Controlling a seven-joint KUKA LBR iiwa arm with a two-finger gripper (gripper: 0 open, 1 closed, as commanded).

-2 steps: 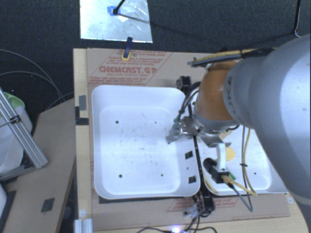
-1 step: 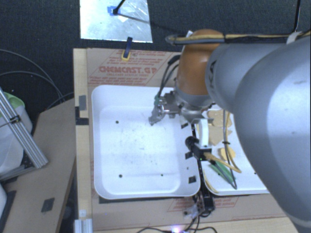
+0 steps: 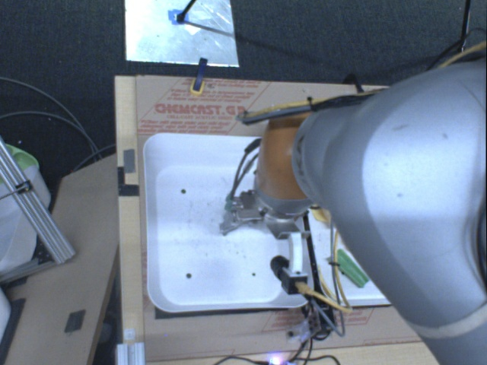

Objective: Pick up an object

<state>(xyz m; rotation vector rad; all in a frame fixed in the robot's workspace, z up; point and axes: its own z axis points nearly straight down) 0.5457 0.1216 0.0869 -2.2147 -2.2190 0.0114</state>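
Observation:
My gripper [image 3: 233, 217] hangs over the right part of the left white bin [image 3: 171, 204], below the arm's orange band [image 3: 278, 162]. I see nothing between it and the speckled bin floor. A green object [image 3: 351, 268] lies in the right bin [image 3: 365, 299], just beside the big grey arm [image 3: 396, 196]. A small yellow piece [image 3: 321, 216] peeks out at the arm's edge. The arm hides most of the right bin.
Both bins rest on a cardboard sheet [image 3: 198, 105] on the bench. Cables [image 3: 323, 303] trail down at the front between the bins. A shiny plate [image 3: 181, 20] lies beyond the bench, and a metal frame [image 3: 34, 211] stands at the left.

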